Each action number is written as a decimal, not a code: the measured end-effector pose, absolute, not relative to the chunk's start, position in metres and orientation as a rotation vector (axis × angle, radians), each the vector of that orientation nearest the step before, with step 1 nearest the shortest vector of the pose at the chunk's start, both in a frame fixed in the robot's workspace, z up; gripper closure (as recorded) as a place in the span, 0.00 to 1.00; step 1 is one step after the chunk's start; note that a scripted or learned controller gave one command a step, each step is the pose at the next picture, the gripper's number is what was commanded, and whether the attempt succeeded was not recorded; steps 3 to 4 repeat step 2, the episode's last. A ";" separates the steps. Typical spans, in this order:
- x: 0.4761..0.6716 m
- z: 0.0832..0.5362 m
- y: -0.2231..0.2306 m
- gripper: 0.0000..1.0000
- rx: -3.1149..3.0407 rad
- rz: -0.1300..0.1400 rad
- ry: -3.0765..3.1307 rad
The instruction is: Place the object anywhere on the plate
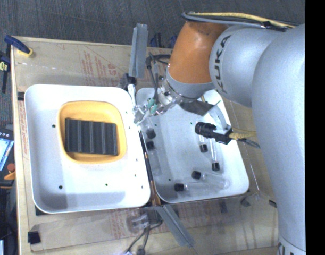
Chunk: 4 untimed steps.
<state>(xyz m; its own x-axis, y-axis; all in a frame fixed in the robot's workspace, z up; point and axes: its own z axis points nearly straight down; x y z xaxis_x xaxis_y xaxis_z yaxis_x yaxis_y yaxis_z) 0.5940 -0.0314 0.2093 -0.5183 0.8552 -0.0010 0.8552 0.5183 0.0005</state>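
A yellow plate (92, 109) with a dark ridged centre lies in the left white bin (45, 185). My gripper (143, 112) hangs low over the top left corner of the right bin (234, 187), close to the wall between the two bins. The grey arm and its orange band (197, 49) cover the upper part of that bin. Small black pieces lie on the right bin's floor, one just below the gripper (150, 134) and others near the front (178, 186). Whether the gripper holds anything is hidden by its own body.
A black cylinder (209, 130) sticks out beside the arm over the right bin. A metal bracket (138, 49) stands behind the bins. Clamps and a small screen (0, 153) sit at the bench's left edge.
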 end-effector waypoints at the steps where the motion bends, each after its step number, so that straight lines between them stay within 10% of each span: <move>1: 0.583 0.192 -0.002 1.00 1.096 -0.002 2.948; 2: 0.584 0.192 -0.002 0.00 1.096 -0.002 2.947; 4: 0.584 0.192 -0.002 0.00 1.096 -0.002 2.947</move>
